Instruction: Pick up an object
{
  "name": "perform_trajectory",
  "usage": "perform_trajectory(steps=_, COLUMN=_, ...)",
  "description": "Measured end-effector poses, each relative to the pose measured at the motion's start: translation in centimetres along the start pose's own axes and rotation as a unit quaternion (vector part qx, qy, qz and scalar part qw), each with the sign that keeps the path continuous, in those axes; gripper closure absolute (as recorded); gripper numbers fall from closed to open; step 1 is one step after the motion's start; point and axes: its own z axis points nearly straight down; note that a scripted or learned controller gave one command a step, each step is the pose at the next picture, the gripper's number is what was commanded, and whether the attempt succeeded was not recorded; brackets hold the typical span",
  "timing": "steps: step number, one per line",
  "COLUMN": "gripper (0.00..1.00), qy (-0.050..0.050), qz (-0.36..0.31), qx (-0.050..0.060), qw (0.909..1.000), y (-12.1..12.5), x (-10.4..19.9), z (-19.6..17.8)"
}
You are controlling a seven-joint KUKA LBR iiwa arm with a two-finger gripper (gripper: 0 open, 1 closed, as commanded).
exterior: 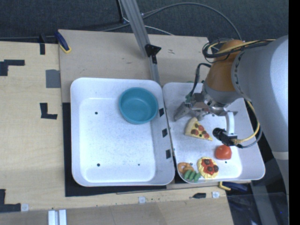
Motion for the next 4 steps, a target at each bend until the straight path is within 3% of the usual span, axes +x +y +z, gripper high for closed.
perform_trajectory(steps=1, gripper=1.0, qy=0.0, qz=0.0, qx=-0.002, qw=1.0, y=0.1, x=0.0, z=-1.2)
perform_trajectory(steps=4, gripper=1.0, qy=0.0, qz=0.0, qx=-0.003, qw=1.0, y=-0.7, x=1.4, z=-16.8)
